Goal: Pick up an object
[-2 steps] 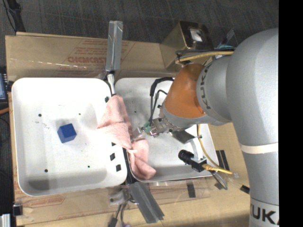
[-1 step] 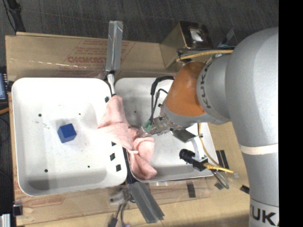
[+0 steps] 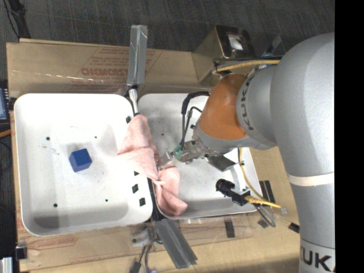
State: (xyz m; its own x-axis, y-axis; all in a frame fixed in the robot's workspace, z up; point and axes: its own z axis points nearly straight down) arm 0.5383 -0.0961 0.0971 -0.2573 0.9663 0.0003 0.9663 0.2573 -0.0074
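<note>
A pink cloth (image 3: 147, 152) lies crumpled over the wall between the two bins, with its lower end hanging into the right bin (image 3: 200, 205). A small blue cube (image 3: 80, 159) sits alone on the floor of the left bin (image 3: 62, 212). My gripper (image 3: 172, 156) is low in the right bin, right at the cloth's right edge and touching or nearly touching it. The orange wrist band and grey arm hang over the bin's middle and hide part of its floor. I cannot see whether anything is held.
Brown cardboard (image 3: 68, 67) lies under and behind both bins. A grey bar (image 3: 137, 53) rises from the back of the divider, and another grey strut (image 3: 176, 246) sticks out at its front. A metal box (image 3: 230, 41) stands behind the right bin.
</note>
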